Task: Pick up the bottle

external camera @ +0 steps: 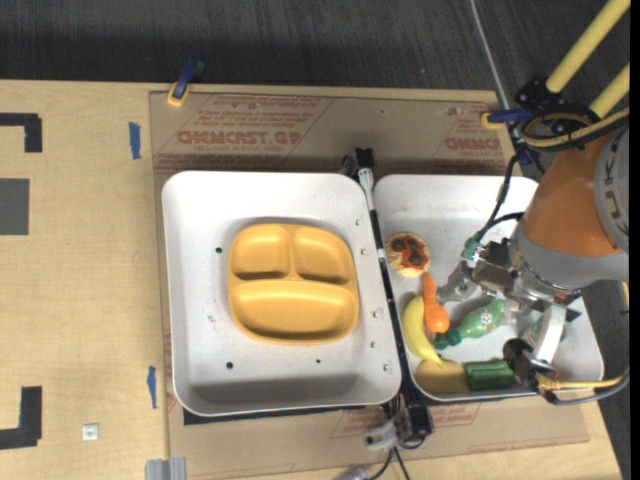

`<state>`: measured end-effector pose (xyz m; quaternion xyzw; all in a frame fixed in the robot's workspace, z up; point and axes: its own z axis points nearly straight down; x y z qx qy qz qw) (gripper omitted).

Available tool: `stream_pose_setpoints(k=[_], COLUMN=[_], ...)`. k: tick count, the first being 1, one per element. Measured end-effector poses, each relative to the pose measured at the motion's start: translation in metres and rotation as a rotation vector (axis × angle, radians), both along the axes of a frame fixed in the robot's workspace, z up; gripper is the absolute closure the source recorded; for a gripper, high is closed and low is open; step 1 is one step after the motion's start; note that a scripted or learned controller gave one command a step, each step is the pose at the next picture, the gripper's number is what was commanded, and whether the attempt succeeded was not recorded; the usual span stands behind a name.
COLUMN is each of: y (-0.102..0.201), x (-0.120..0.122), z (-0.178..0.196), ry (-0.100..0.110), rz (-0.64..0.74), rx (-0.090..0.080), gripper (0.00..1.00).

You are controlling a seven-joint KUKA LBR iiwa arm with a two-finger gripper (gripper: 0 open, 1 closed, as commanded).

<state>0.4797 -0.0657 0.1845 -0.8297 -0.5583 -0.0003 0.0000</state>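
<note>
We see the green bottle lying in the right bin, beside the carrot and banana. Our gripper hovers above it, seemingly spread open; nothing lifted yet.

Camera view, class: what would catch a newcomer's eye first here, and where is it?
The yellow divided tray stands out, sitting in the middle of the left bin. In the right bin, bright toy food crowds the near corner: a carrot, a banana and the green bottle, with the gripper right over it.
</note>
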Motion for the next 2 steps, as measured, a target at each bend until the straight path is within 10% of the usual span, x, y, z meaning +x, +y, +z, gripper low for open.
stream_pose_setpoints(k=[1,2], y=[-0.0489,-0.039], x=[-0.0014,0.001], z=[-0.0912,-0.0977], ry=[0.003,-0.007], rz=[-0.043,-0.293], rx=[0.0,-0.005], gripper=[0.0,0.0])
